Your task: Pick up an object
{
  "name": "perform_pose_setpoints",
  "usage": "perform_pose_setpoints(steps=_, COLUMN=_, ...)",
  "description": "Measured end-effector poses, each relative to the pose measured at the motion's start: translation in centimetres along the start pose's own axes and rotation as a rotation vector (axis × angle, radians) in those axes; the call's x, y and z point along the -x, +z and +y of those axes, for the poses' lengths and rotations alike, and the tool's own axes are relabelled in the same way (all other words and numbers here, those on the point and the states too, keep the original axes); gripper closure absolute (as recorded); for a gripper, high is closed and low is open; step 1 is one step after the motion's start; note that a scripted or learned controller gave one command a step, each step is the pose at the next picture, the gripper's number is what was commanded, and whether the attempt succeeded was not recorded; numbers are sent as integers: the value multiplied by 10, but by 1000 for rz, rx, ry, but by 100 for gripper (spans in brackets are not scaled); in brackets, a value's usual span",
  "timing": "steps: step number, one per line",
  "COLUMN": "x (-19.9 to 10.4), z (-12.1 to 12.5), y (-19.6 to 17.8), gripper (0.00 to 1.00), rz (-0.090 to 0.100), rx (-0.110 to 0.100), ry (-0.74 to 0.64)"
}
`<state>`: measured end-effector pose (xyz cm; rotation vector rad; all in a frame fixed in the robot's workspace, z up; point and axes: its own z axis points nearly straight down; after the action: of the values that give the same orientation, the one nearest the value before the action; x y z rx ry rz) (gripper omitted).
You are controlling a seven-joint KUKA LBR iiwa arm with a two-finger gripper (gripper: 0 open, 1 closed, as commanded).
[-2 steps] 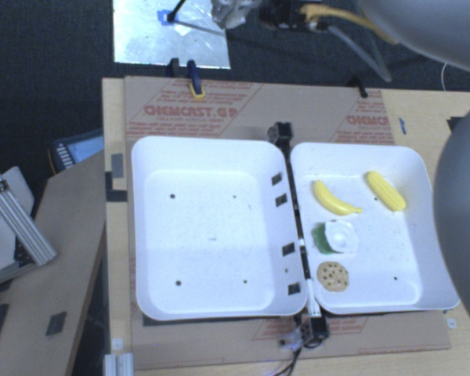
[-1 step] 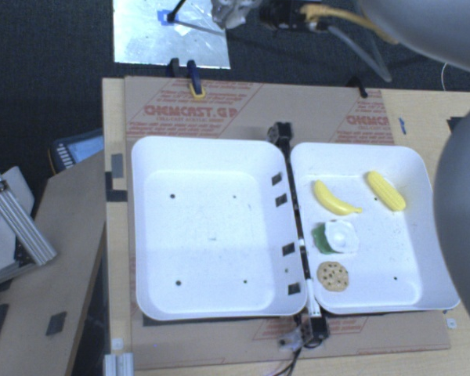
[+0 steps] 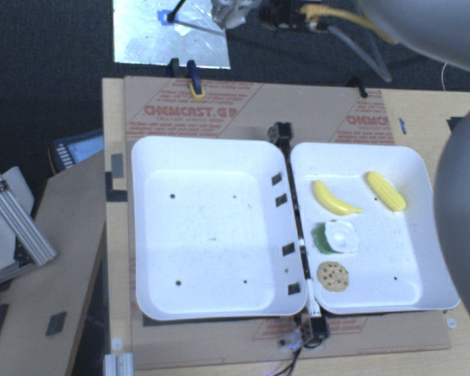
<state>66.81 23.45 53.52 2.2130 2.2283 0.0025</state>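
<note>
Currently noted in right bin (image 3: 411, 288): banana (image 3: 334, 199), corn cob (image 3: 386, 191), cookie (image 3: 332, 276), green-and-white item (image 3: 334, 237), possibly a cup. Pincer (image 3: 233, 6) blurred at top edge, well apart; grip state cannot be told.

The bench (image 3: 117, 288) bears two white bins (image 3: 207, 229) side by side.
</note>
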Motion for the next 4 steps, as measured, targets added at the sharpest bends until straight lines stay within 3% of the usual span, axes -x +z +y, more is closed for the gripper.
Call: perform_pose_setpoints(steps=4, x=0, z=0, y=0, gripper=100, rz=0, rx=0, ry=0)
